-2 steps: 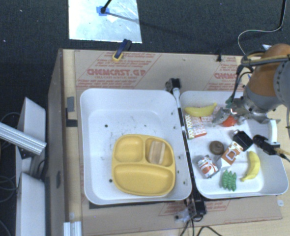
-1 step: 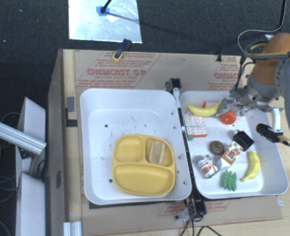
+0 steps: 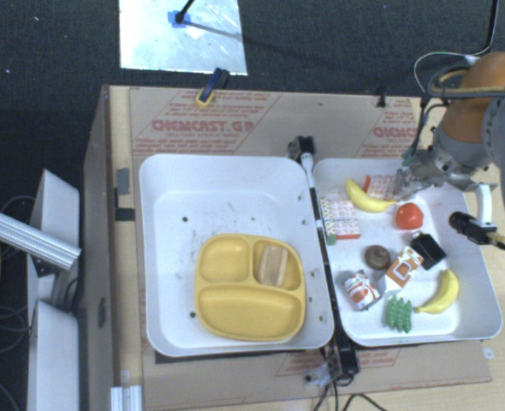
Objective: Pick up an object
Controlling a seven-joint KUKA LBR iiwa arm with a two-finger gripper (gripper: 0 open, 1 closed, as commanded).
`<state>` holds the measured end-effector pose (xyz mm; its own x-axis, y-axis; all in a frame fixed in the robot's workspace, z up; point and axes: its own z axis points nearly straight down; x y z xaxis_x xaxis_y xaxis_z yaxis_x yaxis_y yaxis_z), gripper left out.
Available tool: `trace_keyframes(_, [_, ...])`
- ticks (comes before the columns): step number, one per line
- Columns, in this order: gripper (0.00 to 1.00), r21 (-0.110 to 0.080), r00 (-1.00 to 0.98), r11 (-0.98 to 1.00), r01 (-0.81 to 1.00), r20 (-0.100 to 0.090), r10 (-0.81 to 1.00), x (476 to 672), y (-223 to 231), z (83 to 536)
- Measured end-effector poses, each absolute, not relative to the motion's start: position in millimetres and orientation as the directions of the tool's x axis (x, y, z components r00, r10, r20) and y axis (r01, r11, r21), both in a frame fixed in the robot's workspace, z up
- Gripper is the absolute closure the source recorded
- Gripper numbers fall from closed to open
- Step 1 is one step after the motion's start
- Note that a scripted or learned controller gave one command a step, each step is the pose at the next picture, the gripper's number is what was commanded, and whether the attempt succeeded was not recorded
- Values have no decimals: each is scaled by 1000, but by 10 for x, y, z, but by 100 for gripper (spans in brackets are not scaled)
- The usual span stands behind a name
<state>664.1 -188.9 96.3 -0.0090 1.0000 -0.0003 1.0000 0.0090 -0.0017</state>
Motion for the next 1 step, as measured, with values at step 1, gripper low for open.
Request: trace_keyframes(1, [0, -2, -10, 10, 1000, 0, 1000, 6640, -1887, 962])
